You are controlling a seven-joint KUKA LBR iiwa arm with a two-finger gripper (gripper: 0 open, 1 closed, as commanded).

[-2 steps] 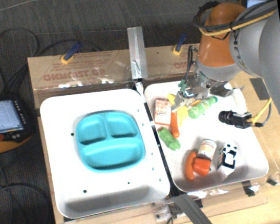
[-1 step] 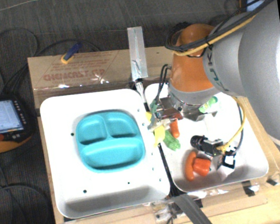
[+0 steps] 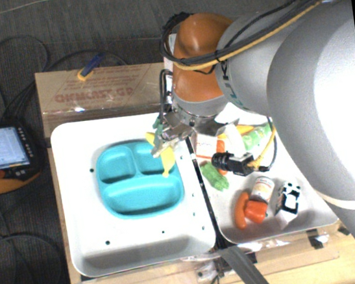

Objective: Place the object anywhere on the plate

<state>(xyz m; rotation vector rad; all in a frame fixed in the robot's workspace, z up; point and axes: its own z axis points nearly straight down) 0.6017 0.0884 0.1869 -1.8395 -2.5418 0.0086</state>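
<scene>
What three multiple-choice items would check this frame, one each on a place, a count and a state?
1. Where does the blue plate lie?
A. In the left bin
B. In the right bin
C. On the cardboard box

2. How many compartments does the plate show?
A. One
B. Three
C. Five

3. What is the state of the yellow object?
A. Lying flat in the right bin
B. Between the end effector's fingers, over the plate's right edge
C. Resting on the floor

Key:
1 A, the plate sits inside the left bin.
2 B, two small sections lie above one wide section.
3 B, the end effector grips the yellow object above the plate's upper right part.
</scene>
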